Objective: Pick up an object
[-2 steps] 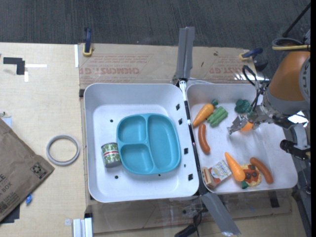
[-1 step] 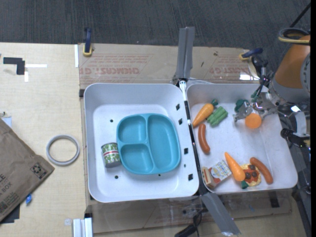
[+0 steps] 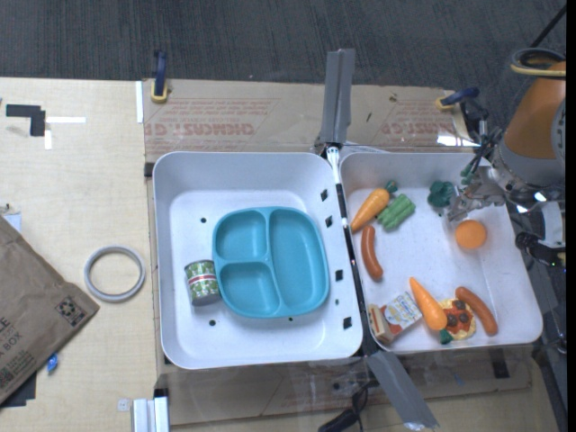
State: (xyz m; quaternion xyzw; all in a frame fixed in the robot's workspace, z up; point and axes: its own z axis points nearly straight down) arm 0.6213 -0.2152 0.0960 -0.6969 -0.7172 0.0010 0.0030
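The right bin (image 3: 504, 336) holds several toy foods. An orange ball (image 3: 470, 234) lies near its right side, and my gripper (image 3: 465, 205) hangs just above and behind that ball, with a dark green broccoli piece (image 3: 440, 193) to its left. Further left lie a carrot (image 3: 369, 210) and a light green vegetable (image 3: 396, 212), with a red sausage (image 3: 371, 252) below them. Toward the front are a second carrot (image 3: 428, 304), another sausage (image 3: 477, 309), a pizza slice (image 3: 457, 322) and a small carton (image 3: 396, 319).
The left bin (image 3: 171, 241) holds a teal divided plate (image 3: 270, 261) and a small can (image 3: 202, 282). A grey ring (image 3: 114, 272) and a brown cardboard box (image 3: 31, 318) lie on the bench to the left. A grey divider post (image 3: 337, 97) rises between the bins.
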